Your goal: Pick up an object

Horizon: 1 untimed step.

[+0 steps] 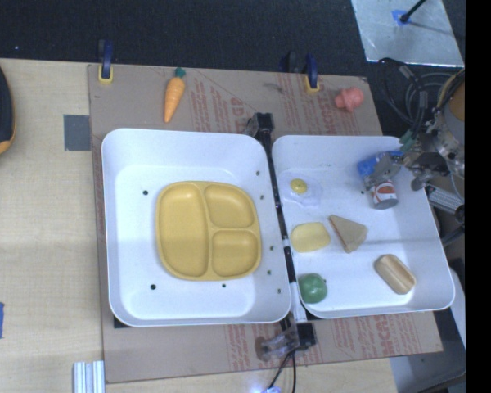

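My gripper (386, 178) reaches in from the right and hangs low over the far right part of the right bin (417, 301). Directly under its tip lies a small red-and-white round object (385, 194), with a blue object (367, 168) just to its left. It is unclear whether either one is held. Also in this bin are a small yellow piece (299, 187), a pale yellow lump (310, 237), a tan wedge (349, 232), a tan bread roll (394, 273) and a green ball (313, 287).
The left bin (123, 293) holds a yellow divided plate (208, 229). Behind the bins, a toy carrot (173, 97) and a pink object (349, 98) lie on the cardboard. Clamps stand at the board's far edge, and cables hang at the right.
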Motion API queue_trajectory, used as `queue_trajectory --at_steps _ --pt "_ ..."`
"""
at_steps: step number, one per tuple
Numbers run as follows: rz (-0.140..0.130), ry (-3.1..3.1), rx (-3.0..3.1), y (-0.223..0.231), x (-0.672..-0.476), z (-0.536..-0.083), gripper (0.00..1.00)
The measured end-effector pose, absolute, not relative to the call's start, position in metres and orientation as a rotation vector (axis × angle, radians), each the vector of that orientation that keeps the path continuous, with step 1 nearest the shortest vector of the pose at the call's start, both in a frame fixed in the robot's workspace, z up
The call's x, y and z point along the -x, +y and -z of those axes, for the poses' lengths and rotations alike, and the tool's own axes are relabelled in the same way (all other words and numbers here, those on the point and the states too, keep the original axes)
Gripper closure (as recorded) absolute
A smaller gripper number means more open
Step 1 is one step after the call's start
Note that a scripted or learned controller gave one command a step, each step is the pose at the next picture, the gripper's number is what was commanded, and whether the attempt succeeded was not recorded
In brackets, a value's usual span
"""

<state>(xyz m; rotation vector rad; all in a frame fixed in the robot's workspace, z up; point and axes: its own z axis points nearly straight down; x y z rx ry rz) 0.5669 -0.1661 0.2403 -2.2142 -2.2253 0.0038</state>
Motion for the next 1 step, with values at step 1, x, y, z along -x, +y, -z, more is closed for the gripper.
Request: queue_trajectory --at_steps 1 --pt "-0.010 -2.222 2.214 -0.2066 -0.5969 -0.1269 0.00"
